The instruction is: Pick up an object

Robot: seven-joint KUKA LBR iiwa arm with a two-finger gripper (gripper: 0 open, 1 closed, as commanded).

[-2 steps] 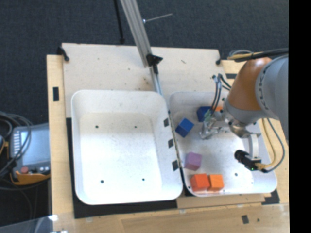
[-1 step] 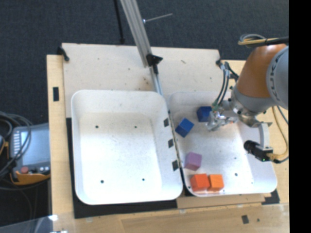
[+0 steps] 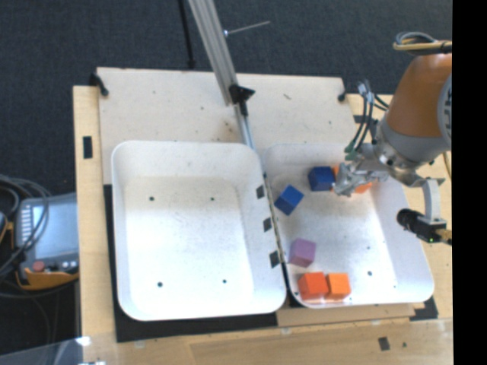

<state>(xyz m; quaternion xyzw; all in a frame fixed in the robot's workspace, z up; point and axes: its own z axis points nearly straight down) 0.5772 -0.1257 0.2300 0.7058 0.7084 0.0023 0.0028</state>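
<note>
The end effector [image 3: 348, 185] sits low in the upper part of the right-hand shallow white plastic bin [image 3: 403, 268], carried by the grey arm with its orange band [image 3: 418, 97] reaching in from the right. Whether it is apart, together or clamped on something I cannot tell; the metal parts blur into one another at this slant. Just left of it, touching or nearly so, lies a dark blue cube [image 3: 322, 178]. A sliver of orange [image 3: 364, 188] shows right beside the end effector on its other side, probably another small block, mostly hidden.

Further out in the same bin: a second blue cube [image 3: 289, 200] near the left wall, turned at an angle; a pale purple cube [image 3: 303, 252] lower down; and two orange cubes [image 3: 324, 285] side by side against the bottom rim. The left-hand white bin [image 3: 129, 166] lies alongside on the wooden bench [image 3: 167, 97].

The step in hand looks like closing on a block at the end effector's station, either the dark blue cube or the orange piece. To do it well, the tool should be centred over one block alone, aligned with two flat opposite faces, not a corner, and low enough to catch the sides. With two blocks so close, the risk is nudging one away or pinching an edge, so a clean vertical lift afterwards would show whether anything is truly held.
</note>
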